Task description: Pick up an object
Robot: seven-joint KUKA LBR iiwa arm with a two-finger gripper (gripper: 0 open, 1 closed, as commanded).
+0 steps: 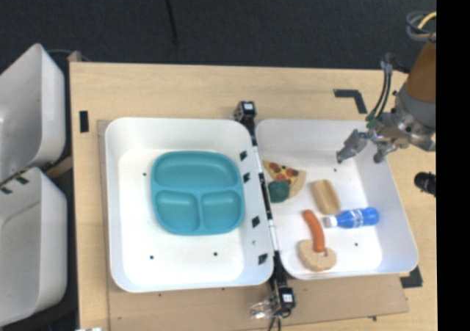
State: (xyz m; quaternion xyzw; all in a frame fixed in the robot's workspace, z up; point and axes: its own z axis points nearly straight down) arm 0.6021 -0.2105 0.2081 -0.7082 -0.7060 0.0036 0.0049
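Presently, the gripper (365, 144) is poised with jaws spread and empty over the right bin (396, 230); descent onto the bread roll (324, 196) is judged next.

The arm (420, 80) is showing an orange-brown band above the wrist, with a grey section beneath it. Thin dark and greenish cables (382, 95) are running down its side, and a pale looped cable is showing near the top. The wrist is carrying a grey metallic block with darker fittings. The gripper (365, 147) is presenting two grey fingers (350, 147), blunt and angular. Finer markings and screws are appearing too blurred to make out.
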